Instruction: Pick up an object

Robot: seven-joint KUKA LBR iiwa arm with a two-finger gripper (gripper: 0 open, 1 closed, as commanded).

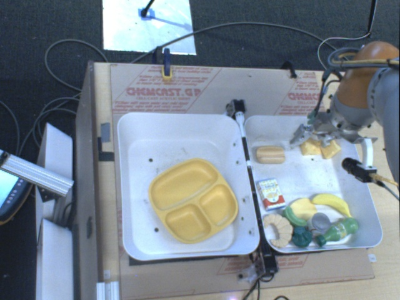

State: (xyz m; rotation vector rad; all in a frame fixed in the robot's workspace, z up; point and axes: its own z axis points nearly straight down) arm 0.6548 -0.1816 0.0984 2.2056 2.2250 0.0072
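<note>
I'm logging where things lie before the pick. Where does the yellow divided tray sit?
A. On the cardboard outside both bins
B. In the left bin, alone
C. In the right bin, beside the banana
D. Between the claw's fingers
B: the yellow divided tray lies flat on the floor of the left bin with nothing else in it, while the banana and the claw are over in the right bin.
</note>
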